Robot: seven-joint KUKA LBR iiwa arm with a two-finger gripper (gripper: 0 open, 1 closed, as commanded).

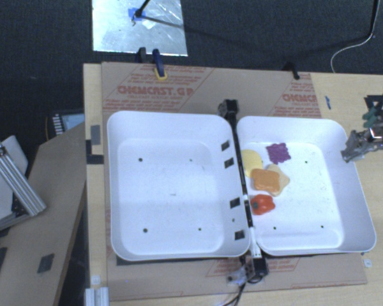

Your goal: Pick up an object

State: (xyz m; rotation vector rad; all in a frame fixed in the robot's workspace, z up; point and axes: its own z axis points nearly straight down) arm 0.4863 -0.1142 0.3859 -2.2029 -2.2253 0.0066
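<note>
While the end effector (364, 142) hangs at the right edge of the scene, just outside the right bin's (354, 196) right wall, nothing has been picked up yet, so the whole grasp is left to do. Its metal parts are small and blurred from this slant, so I cannot tell how it is set, and nothing shows in its grip. It touches none of the objects. These lie well apart from it, clustered against the right bin's left wall: a purple piece (278, 152) farthest, a yellow piece (251, 159) just left of it, an orange piece (267, 180) in the middle, and a red piece (262, 204) nearest. Beyond them the left bin (172, 190) sits alongside on the bench (370, 107).
</note>
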